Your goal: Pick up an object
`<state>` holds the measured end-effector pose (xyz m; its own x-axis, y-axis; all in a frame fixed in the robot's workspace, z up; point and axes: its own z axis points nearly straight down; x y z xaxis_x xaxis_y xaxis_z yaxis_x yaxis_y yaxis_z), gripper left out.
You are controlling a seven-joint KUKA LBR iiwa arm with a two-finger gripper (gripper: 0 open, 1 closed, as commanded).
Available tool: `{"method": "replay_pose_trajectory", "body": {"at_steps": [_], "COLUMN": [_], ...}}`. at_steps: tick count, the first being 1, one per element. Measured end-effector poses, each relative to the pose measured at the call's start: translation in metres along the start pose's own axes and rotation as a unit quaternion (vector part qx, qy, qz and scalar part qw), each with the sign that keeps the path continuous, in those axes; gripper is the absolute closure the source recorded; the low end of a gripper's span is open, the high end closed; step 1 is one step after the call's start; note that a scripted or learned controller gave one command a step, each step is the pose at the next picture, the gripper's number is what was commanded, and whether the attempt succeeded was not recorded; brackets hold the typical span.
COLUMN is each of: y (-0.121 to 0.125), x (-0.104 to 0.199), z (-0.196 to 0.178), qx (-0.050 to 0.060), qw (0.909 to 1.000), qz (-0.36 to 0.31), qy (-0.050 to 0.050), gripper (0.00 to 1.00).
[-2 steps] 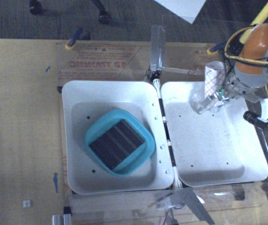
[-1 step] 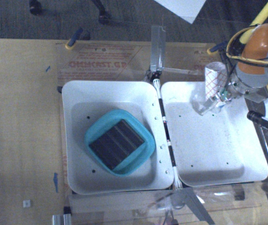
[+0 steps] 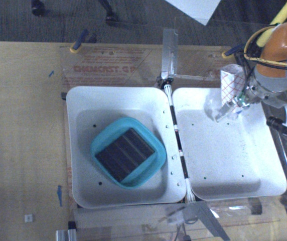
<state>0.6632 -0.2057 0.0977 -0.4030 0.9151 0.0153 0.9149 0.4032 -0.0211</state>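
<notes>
The teal container (image 3: 128, 152) with a dark ribbed panel on top sat in the left bin (image 3: 78, 104), a little below the bin's centre in the left-middle of the frame. It rested flat on the floor, clear of all four walls, rotated so that its corners pointed roughly toward the bin's sides; its outline was close to square, so any long axis was weak, though the ribs on the dark panel ran from lower left to upper right. That diagonal set probably meant a grasp would need the wrist turned to meet opposite edges squarely. The arm (image 3: 279, 49) came in at the upper right of the frame, and the gripper (image 3: 230, 107) hung over the upper part of the right bin (image 3: 234, 179), well apart from the teal container. Something pale with a red crosshatch pattern (image 3: 231, 84) showed at the wrist end, but blur kept me from telling whether it was part of the tool or a held item. Claw state: could not tell, apart or together. Judged: pick not secured; the only clear target lay in the other bin.
</notes>
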Motion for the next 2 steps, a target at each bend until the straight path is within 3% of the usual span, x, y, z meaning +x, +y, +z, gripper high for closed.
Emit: {"method": "replay_pose_trajectory", "body": {"at_steps": [1, 2], "y": [0.002, 0.037], "x": [-0.001, 0.077], "z": [-0.012, -0.082], "qx": [-0.006, -0.012], "qw": [0.9981, 0.9997], "qz": [-0.06, 0.017], "qy": [-0.006, -0.009], "gripper": [1.0, 1.0]}}
